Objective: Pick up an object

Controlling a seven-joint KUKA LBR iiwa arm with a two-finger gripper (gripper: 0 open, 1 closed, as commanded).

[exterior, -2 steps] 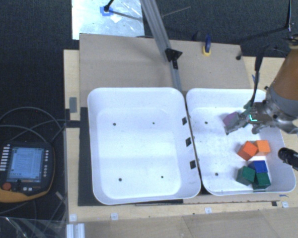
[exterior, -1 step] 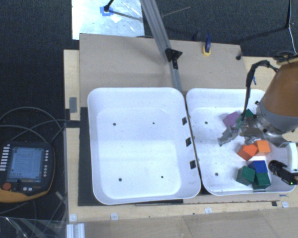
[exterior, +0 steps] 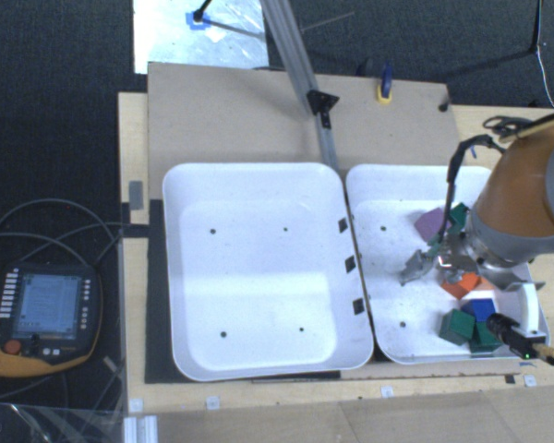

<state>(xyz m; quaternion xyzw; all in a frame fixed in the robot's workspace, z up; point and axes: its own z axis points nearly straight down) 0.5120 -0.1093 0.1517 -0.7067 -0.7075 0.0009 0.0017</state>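
Camera view looks down on the claw (exterior: 423,266) low inside the right bin (exterior: 388,340) — its grey fingers read as spread apart with nothing between them. Just right of the claw lies an orange block (exterior: 460,287); up and right of it sit a purple piece (exterior: 430,221) and a small green piece (exterior: 459,215). Below and to the right, near the bin's corner, a blue block (exterior: 480,308) touches two green blocks (exterior: 461,325). Well left of the claw lies the left bin (exterior: 258,275).

Arm (exterior: 526,192) reaches in from right, wrist bent down, claw (exterior: 425,264) low.
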